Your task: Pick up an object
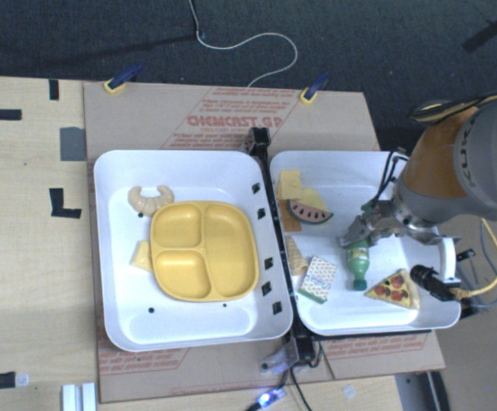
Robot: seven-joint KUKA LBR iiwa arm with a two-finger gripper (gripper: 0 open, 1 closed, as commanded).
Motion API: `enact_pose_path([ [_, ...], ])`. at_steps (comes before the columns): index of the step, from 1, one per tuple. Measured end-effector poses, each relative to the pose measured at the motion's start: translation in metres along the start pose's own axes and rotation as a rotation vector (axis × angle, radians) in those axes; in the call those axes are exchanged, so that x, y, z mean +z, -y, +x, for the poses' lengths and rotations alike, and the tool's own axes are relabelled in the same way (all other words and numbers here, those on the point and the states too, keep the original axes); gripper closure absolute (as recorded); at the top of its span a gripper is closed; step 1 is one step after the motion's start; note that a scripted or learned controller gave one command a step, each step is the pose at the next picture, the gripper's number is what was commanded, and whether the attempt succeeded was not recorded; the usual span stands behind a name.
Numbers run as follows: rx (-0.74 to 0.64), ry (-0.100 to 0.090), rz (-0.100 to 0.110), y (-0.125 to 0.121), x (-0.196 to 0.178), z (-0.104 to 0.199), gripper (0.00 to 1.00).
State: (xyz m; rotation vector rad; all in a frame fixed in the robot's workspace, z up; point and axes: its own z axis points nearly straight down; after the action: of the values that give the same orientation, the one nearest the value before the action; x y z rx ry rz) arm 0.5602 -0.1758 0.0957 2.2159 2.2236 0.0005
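A single fixed camera looks down at a slant from above the bench, far enough back to take in both white bins side by side. The grey and orange arm enters from the right.

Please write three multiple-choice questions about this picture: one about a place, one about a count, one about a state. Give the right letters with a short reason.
1. Where is the yellow divided plate?
A. in the left bin
B. in the right bin
C. on the cardboard

2. How many compartments does the plate have?
A. two
B. three
C. five

3. How does the green bottle lie under the tool?
A. hanging in the air above the bin
B. on the floor of the right bin
C. on the plate

Answers: 1 A, the plate fills the left bin. 2 B, two small sections above one large. 3 B, it rests beside the pizza slice.
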Motion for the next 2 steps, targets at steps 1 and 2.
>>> enact_pose_path([
  [1, 0.004, -0.001, 0.0, 0.009, -0.053, -0.004, 1.0],
  [2, 0.002, 0.0, -0.002, 0.008, -0.116, -0.004, 1.0],
])
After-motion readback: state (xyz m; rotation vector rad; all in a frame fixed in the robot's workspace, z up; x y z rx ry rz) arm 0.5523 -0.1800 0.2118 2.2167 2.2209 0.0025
